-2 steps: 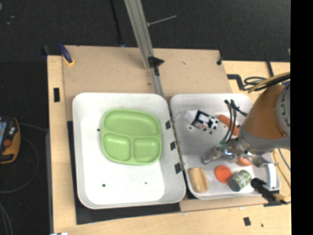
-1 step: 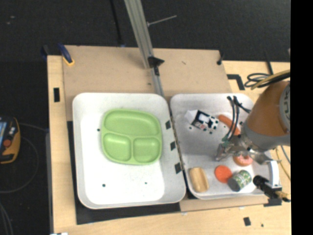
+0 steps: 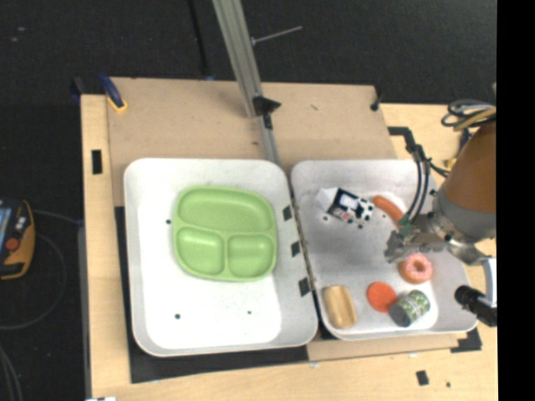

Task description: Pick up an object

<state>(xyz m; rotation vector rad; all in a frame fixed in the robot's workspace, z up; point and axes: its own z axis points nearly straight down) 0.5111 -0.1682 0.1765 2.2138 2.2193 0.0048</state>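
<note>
i'm in over the right bin (image 3: 351, 174), coming in from the right side with my orange band up by the edge, and my gripper (image 3: 405, 245) hangs low near the bin's right half. whether i'm clenched or released, i cannot tell from up here, the tip is a dark tangle against the white floor, and nothing shows between my tips. just below and right of me sits the pink donut (image 3: 415, 267), very near, though i cannot tell if i'm touching it. above me lies the orange carrot (image 3: 387, 206), slanted, and left of that the white box with black dots (image 3: 346, 205). down toward the near edge there's a row of 3: the tan bread roll (image 3: 339, 305) on the left, the small orange-red round piece (image 3: 381, 295) in the middle, and the green can (image 3: 411, 307) on its side, just beside that round piece. over in the left bin (image 3: 150, 307) rests the green divided plate (image 3: 226, 232), 3 compartments, well apart from me. a grey metal post (image 3: 242, 57) runs up from between the 2 bins toward the far side of the bench
</note>
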